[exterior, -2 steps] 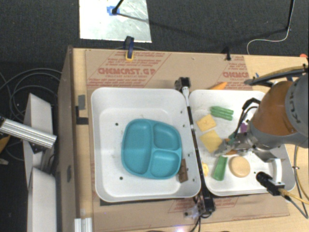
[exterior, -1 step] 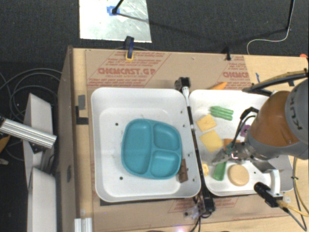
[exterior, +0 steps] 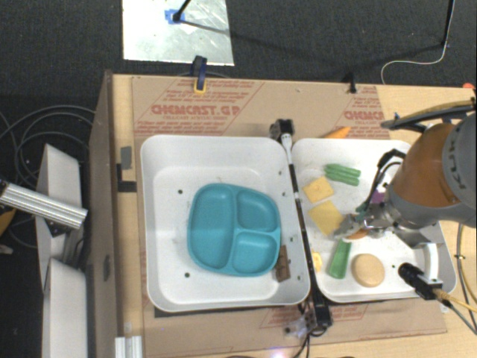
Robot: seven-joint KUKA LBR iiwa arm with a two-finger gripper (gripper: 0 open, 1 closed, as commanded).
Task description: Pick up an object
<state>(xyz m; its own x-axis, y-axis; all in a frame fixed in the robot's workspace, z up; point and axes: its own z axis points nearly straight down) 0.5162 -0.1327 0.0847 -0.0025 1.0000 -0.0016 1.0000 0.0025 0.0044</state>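
Two shallow white bins are seen side by side on a cardboard sheet (exterior: pixel 223 103) laid over the bench. On the cardboard, red print reading "CHEMCAST GP" can be made out above the left bin, and a partial "CHEMC…" above the right bin; smaller red lines beneath are too fine to be read.

The left bin (exterior: pixel 160 162) is occupied by a teal divided plate (exterior: pixel 235 228) with three compartments, lying flat near the bin's centre. A small brown object (exterior: pixel 283 263) is noted at the bin's right edge, just beside the plate.

The right bin (exterior: pixel 313 151) carries the loose items: a green ridged piece (exterior: pixel 342 173) toward the back, two pale yellow blocks (exterior: pixel 319 190) (exterior: pixel 326 217) below it, a green cylinder (exterior: pixel 340 259) tilted toward the front, and a tan rounded piece (exterior: pixel 367 270) just beside the cylinder. A small yellow scrap (exterior: pixel 317 260) lies at the bin's left wall. An orange carrot-like piece (exterior: pixel 337 133) rests outside the bin, on the cardboard behind it.

The arm (exterior: pixel 428 177) is recorded over the right bin, entering from the right. The gripper (exterior: pixel 356 230) is low between the lower yellow block and the green cylinder, with something orange-brown at its tip. Whether the fingers are released or clenched cannot be told, and no grasp can be confirmed.

A silver sheet (exterior: pixel 177 21) with a blue mark lies on the dark floor behind the bench.
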